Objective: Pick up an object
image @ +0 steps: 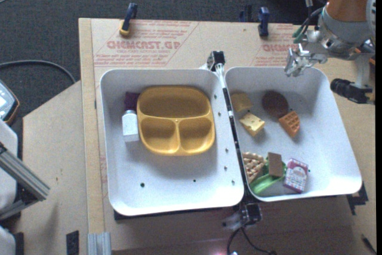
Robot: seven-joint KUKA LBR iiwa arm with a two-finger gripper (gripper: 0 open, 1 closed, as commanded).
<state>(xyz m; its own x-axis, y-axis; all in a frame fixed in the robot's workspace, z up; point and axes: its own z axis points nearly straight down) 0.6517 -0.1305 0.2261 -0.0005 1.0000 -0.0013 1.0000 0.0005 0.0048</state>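
Note:
My gripper [293, 68] hangs above the far edge of the right bin [334, 128], with nothing visible between its fingers. Below it in that bin lie a brown round cookie [275, 103], an orange waffle piece [290, 123], a yellow cheese wedge [252, 124] and a tan bread piece [240, 103]. Near the bin's front sit a lattice pastry [253, 165], a green pea pod [266, 183], a small brown block [274, 165] and a pink-and-white carton [296, 175].
The left bin [113, 182] holds a yellow divided plate [176, 119], a small white bottle [130, 125] and a dark purple item [132, 98]. Clamps [128, 18] stand at the board's far edge. A black fitting [216, 60] sits between the bins.

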